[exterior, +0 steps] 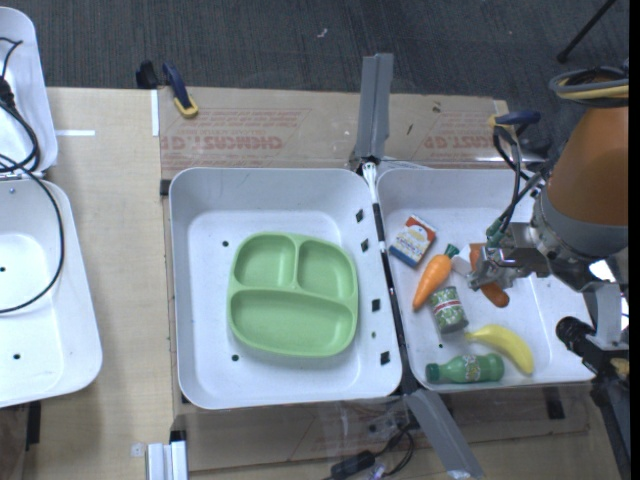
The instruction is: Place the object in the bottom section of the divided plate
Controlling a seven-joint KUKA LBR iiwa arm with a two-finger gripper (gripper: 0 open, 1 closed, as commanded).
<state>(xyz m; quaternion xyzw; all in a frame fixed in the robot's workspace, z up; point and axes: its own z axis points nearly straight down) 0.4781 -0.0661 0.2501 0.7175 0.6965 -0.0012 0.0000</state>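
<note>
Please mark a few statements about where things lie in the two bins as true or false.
1. The green divided plate lies in the left bin. True.
2. The banana rests on the plate. False: it lies in the right bin.
3. The carrot lies in the right bin. True.
4. The green bottle stands upright. False: it lies on its side.
5. The hand is over the left bin. False: it is over the right bin.

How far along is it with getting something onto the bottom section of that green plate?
Nothing looks done: the green divided plate holds nothing. The gripper is low in the right bin, beside the carrot. Picking and placing remain.
</note>
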